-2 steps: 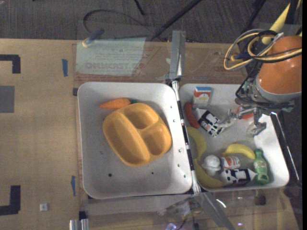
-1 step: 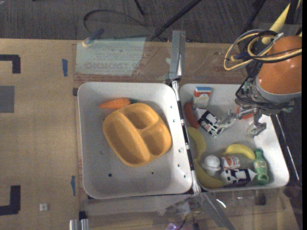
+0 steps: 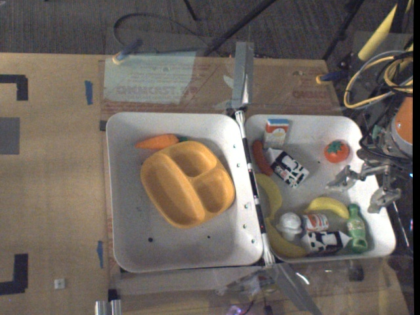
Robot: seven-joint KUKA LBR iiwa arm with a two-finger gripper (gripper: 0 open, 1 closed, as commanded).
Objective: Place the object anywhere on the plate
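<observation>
Yellow plastic plate (image 3: 187, 184), three rounded wells; metal claw (image 3: 367, 184) spread apart, holding nothing.

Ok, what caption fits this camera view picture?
Pincer over the toy-food bin; yellow plate waits beside a carrot.

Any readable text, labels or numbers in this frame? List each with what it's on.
None reads with certainty.
Clear sheet above the left bin: faint pale lettering, too blurred to quote.
Black-and-white carton, right bin: pattern, no legible words.
Second black-and-white carton: the same, illegible.
Small red-and-white can: label too small.
White carton with orange and blue: print too small.
Green bottle: nothing legible.
</observation>
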